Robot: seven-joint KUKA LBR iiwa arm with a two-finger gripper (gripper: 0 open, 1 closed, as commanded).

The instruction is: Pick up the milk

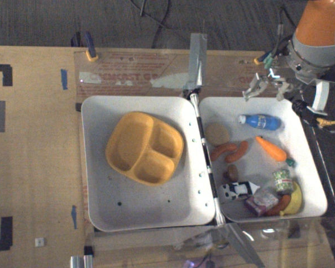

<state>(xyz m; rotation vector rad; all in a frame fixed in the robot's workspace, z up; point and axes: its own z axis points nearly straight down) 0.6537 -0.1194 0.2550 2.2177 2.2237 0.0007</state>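
Note:
The milk (238, 190) is a small carton with black and white cow patches. It lies on its side near the front edge of the right bin (315, 175). My gripper (265, 92) hangs above the bin's far edge, well behind the milk and slightly to its right. Its fingers (250, 91) are spread open with nothing between them.
The right bin also holds a blue bottle (259, 121), a carrot (271, 148), a sausage (230, 150), a brown round piece (216, 133), a green-lidded jar (282, 180), a purple packet (260, 205) and a banana (293, 201). A yellow divided plate (145, 148) sits in the left bin.

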